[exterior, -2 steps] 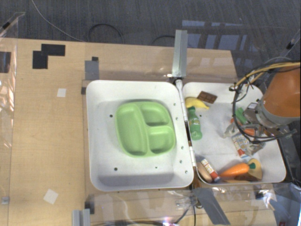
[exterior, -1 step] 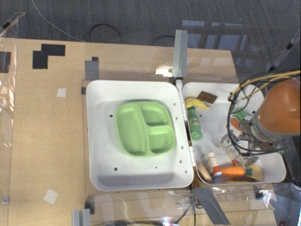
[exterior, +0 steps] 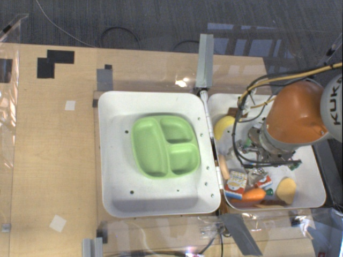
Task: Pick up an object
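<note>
Clutter fills the right bin (exterior: 319,194): a yellow ball (exterior: 224,126) near the left wall, a carrot (exterior: 253,195) along the near edge, a yellowish potato-shaped piece (exterior: 286,188) at the near right, and a red-and-white carton (exterior: 236,182) just left of the carrot, with further pieces too tangled to name. The left bin (exterior: 115,159) holds one green tray (exterior: 164,145), a rounded plate with three compartments, glossy and shallow. The arm (exterior: 296,114) hangs over the middle of the right bin, and its orange band and cable loops cover the gripper (exterior: 261,162) from above, so the state of the jaws cannot be told, nor whether anything sits between them. Judged as toy food (smooth moulded plastic, by the sheen), the pieces should be light and stiff, not fragile, but slippery under the pads. The carrot is best taken across its narrow width near the middle, since a long tapered body tends to swing if held at one end. The ball offers no flat faces and would likely squirt sideways unless gripped across its full diameter. The carton has flat sides and looks the surest hold. The tray is wide and low, with only its thin rim to take.
</note>
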Available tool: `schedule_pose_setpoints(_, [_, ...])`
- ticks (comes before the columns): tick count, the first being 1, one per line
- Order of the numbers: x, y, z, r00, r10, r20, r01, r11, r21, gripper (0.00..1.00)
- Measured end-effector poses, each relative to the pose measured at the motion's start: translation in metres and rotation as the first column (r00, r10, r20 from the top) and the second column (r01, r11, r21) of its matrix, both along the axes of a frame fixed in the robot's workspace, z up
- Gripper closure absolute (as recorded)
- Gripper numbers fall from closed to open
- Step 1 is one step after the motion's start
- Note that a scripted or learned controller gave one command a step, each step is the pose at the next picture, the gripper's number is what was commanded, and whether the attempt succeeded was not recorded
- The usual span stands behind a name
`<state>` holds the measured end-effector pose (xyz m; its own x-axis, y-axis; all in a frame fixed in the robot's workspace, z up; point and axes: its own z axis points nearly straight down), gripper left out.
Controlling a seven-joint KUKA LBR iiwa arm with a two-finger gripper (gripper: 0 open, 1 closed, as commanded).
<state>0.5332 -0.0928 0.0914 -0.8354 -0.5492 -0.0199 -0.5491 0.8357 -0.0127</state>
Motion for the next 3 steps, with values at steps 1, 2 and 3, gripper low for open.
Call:
schedule_pose_setpoints(1, [0.040, -0.043, -0.001, 0.986, 0.169, -0.004, -0.170, 0.986, -0.005, 0.00])
schedule_pose_setpoints(2, [0.045, -0.040, 0.014, 0.985, 0.170, 0.012, -0.170, 0.986, -0.005, 1.00])
schedule_pose_setpoints(3, [0.066, -0.023, 0.137, 0.971, 0.240, -0.005, -0.240, 0.971, -0.006, 1.00])
